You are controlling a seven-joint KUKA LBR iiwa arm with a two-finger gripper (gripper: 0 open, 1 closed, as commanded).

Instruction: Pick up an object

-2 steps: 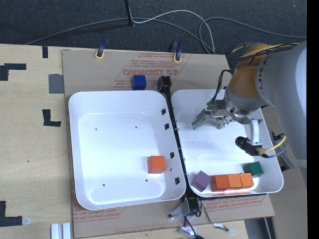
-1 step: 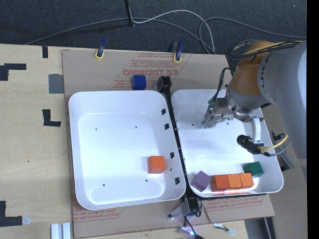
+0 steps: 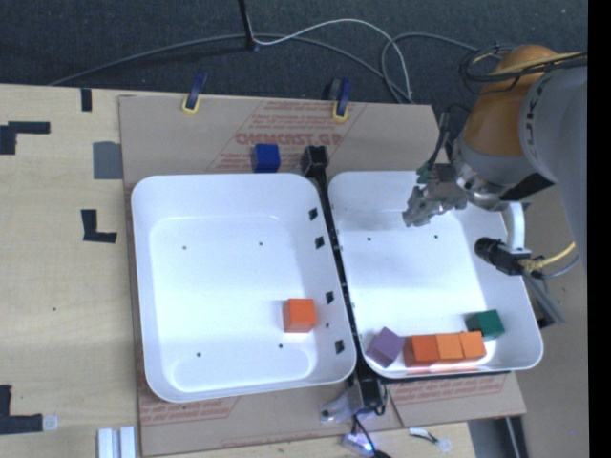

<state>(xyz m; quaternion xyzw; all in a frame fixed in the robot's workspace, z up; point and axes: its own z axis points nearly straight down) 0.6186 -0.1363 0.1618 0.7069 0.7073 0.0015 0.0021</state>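
Observation:
My gripper [image 3: 417, 214] hangs over the far part of the right bin [image 3: 420, 284], with nothing visible between its fingers. Along that bin's near wall lie a purple block [image 3: 385, 346], an orange block [image 3: 422, 350], a lighter orange block [image 3: 460, 347] and a green block [image 3: 487, 323], all well nearer the front than the gripper. A single orange cube [image 3: 300, 315] sits in the left bin [image 3: 191, 284], toward its near right side.
A blue cube [image 3: 266, 156] rests on the cardboard behind the left bin. Black clips [image 3: 315, 163] join the bins along the middle divider. Cables run across the dark floor behind the bench. The arm's grey body [image 3: 535, 132] fills the right side.

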